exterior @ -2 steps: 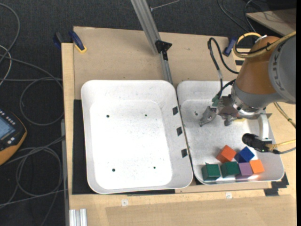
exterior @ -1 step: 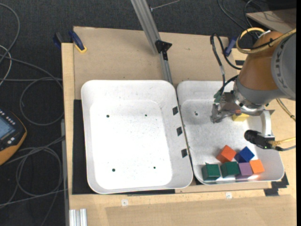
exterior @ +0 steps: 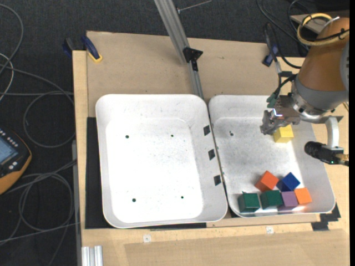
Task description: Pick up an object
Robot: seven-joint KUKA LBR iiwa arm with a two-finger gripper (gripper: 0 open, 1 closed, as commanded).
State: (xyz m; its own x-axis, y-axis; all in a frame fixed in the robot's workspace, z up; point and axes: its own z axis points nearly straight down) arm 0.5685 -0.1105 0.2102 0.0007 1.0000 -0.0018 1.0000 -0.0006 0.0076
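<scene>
Positioned over the upper part of the right shallow white bin (exterior: 316,173), the arm's two-finger hand (exterior: 272,123) was seen from the single overhead camera view, hanging low beside a small yellow cube (exterior: 284,133). Whether that hand was spread wide or drawn narrow could not be told, as its tips were dark and merged with the wrist above them. The yellow cube was seen just beside the hand, at its lower right, and nothing could be made out as gripped. The pick was therefore judged not yet done: an approach had been made to the cube, while closing and lifting were left.

Seven small blocks were counted in the right bin. One was the yellow cube near the hand. Six were clustered at the bin's near edge: two orange blocks (exterior: 268,180), two dark green blocks (exterior: 249,201), one blue block (exterior: 290,182) and one purple block (exterior: 289,198). Two bins were counted on the wooden tabletop (exterior: 138,60), the left white bin (exterior: 155,107) lying beside the right one.
</scene>
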